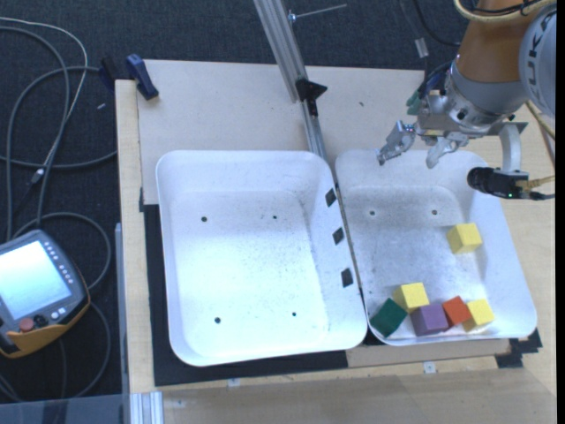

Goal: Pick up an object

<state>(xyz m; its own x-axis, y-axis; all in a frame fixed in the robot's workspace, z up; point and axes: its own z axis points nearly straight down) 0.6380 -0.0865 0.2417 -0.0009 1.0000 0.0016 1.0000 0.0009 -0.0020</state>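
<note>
Hovering gripper (415, 148), fingers apart and bare, above the right bin's (503, 237) far edge.

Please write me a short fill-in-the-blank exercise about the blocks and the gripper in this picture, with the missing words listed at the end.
1. All the blocks lie in the ____ bin of the camera view.
2. The number of yellow blocks is ____.
3. The purple block sits between the orange block and the ____ block.
4. The gripper, fingers spread apart, hovers over that bin's ____ edge.

Missing words: right; three; green; far
</note>
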